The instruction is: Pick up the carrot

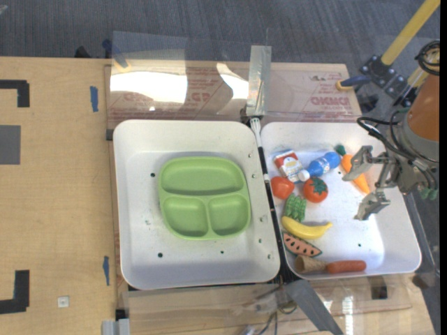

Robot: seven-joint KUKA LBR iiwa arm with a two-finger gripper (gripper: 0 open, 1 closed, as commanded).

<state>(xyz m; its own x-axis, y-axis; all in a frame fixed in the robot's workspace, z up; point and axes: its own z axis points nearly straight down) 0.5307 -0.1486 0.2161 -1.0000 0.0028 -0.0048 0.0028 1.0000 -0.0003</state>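
Carrot (357, 181): lying in right bin (398, 257) near its far right side, apart from other toy food, between the wide-spread fingers of the hand (369, 183) poised to grip it.

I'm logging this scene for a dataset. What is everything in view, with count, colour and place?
Bins: 2, white, side by side on bench.
Plate: 1, green, three compartments, left bin.
Carrot: 1, orange, right bin, by the gripper.
Banana: 1, yellow, right bin.
Tomatoes: 2, red, right bin.
Bottle: 1, blue, right bin.
Carton: 1, red-white, right bin.
Sausage: 1, red, right bin front.
Gripper: 1, grey, over right bin.
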